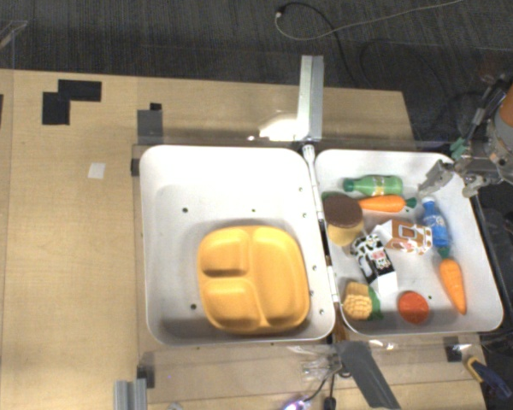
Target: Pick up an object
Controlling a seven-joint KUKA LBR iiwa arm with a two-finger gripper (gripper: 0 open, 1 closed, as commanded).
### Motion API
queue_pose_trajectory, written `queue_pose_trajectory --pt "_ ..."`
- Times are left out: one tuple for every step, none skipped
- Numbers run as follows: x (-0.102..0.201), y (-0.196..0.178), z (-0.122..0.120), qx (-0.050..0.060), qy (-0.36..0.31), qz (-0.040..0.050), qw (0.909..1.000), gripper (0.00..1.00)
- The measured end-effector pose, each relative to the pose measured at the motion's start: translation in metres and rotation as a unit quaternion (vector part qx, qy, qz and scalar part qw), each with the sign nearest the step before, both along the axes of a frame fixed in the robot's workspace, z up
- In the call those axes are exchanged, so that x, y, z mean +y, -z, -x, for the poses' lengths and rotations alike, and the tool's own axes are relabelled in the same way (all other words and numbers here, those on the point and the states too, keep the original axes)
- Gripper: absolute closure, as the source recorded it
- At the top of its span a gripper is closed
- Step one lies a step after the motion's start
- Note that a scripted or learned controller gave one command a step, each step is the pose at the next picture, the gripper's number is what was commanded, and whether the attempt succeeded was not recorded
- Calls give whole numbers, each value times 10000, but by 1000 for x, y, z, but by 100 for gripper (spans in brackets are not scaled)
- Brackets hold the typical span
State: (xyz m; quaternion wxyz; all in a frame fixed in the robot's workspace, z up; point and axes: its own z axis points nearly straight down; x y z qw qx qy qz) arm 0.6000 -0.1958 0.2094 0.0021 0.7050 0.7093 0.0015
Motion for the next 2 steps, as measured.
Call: queue_pose_trajectory --pt "-9 95 -56 -147 247 22 9996 0" --pt "52 102 -67 -178 614 23 9980 0"
